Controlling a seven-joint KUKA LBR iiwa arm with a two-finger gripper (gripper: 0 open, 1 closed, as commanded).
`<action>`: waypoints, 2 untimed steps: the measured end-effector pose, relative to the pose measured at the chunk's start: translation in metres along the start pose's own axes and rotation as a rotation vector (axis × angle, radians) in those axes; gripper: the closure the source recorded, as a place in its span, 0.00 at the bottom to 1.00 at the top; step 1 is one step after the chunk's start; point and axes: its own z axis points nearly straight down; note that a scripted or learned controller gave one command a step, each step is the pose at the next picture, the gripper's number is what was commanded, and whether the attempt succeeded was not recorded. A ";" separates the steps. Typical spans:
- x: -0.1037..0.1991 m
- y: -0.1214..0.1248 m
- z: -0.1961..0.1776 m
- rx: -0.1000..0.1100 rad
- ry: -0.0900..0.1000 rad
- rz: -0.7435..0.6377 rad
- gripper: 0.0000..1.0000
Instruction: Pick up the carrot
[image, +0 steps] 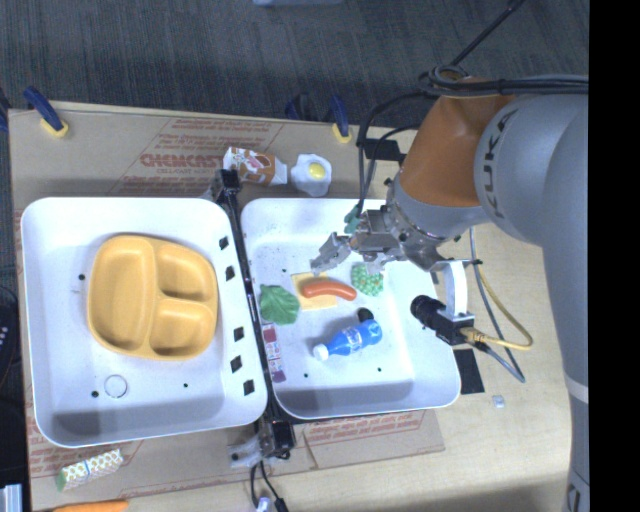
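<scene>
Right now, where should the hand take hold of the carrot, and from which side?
Grip the carrot across its middle, coming straight down from above. It lies flat and lengthwise left to right in the right bin, with the green leafy piece at its left end, so close across the narrow width.

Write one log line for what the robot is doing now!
claw: above right bin, holding nothing | carrot: lying in bin, beside leaf | bottle: nearby

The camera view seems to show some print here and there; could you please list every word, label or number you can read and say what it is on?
"KUKA", partly seen, runs in raised letters along the grey arm.
Red print on the cardboard behind the bins: blurred, not readable.
Red print on the cardboard's front edge: too small to read.
Label on the blue bottle: too small to read.
Wrapper on the packet behind the bins: not readable.
</scene>
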 end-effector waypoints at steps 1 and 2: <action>-0.004 0.018 0.133 -0.001 -0.001 0.035 0.00; -0.004 0.018 0.123 0.001 -0.001 0.031 1.00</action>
